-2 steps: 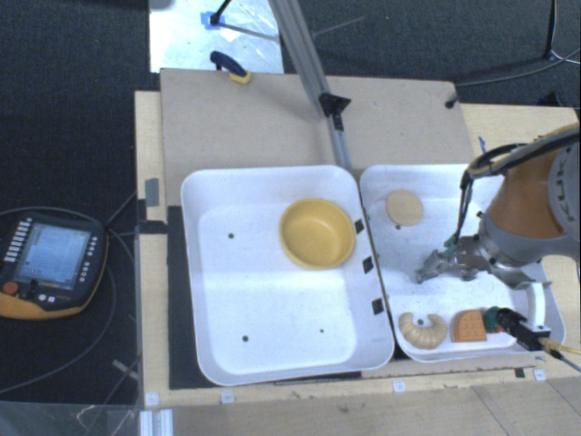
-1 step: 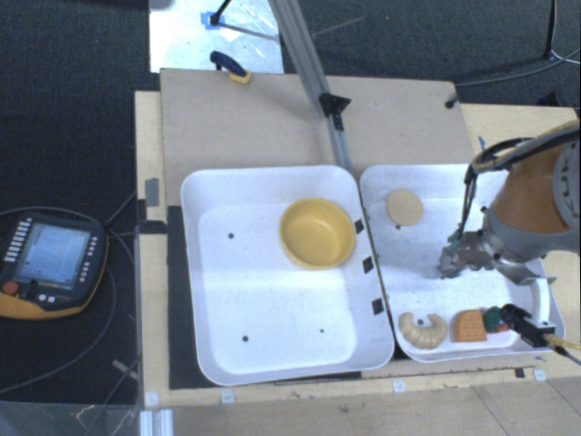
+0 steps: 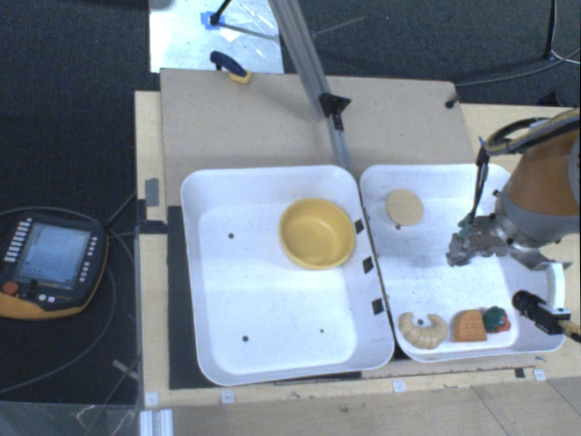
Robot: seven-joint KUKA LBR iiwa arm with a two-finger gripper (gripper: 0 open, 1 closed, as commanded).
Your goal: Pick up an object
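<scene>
From my overhead camera I see the right bin (image 3: 427, 275) carrying a croissant (image 3: 424, 329) near its front edge, its long axis running left to right along that edge with the curved ends turned up toward the bin's middle. Just right of it, near the front right corner, sits an orange block (image 3: 469, 326) touching a small green and red piece (image 3: 496, 318) too small for me to identify. A tan disc (image 3: 405, 208) lies near the back edge. The left bin (image 3: 218, 271) holds a yellow bowl (image 3: 317, 232), upright, by its back right corner. The arm enters from the right, orange band up, wrist angled down-left. The gripper (image 3: 459, 249) hovers over the right bin's middle; whether it is open I cannot tell.
</scene>
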